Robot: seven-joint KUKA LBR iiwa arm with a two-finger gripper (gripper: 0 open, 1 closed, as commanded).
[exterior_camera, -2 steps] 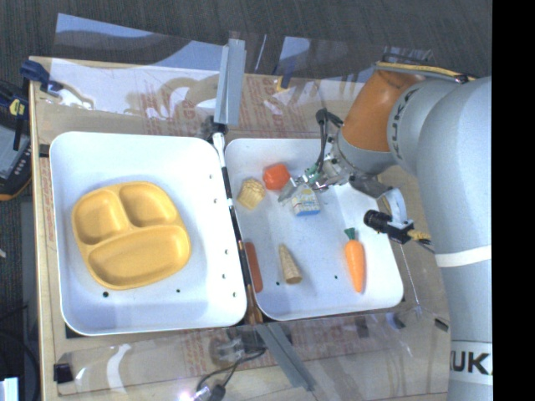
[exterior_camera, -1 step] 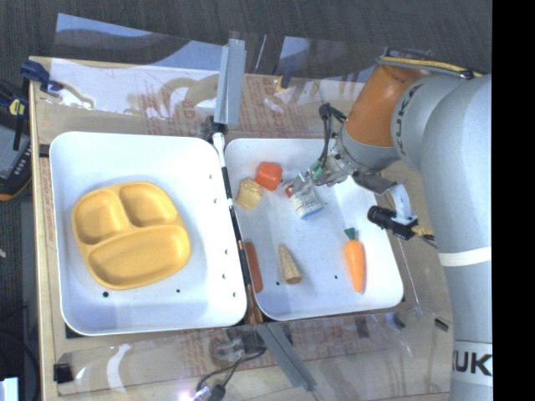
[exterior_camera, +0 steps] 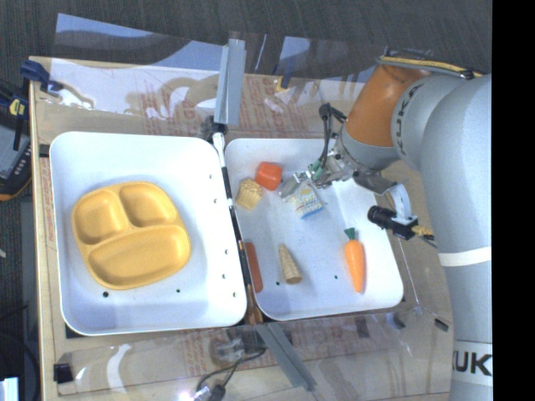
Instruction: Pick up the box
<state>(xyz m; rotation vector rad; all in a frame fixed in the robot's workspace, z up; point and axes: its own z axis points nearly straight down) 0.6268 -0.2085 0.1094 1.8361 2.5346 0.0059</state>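
One fixed camera looks down at a slant from above the worktop (exterior_camera: 125,98). It takes in both white bins (exterior_camera: 58,224). The arm (exterior_camera: 451,140) enters from the right.

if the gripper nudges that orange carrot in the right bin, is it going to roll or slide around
Probably some. The orange carrot with its green top looks rounded and tapered, so it would likely roll in a curve. Its glossy, plastic-looking skin on the smooth white right bin suggests easy sliding. It looks like a light, stiff toy.
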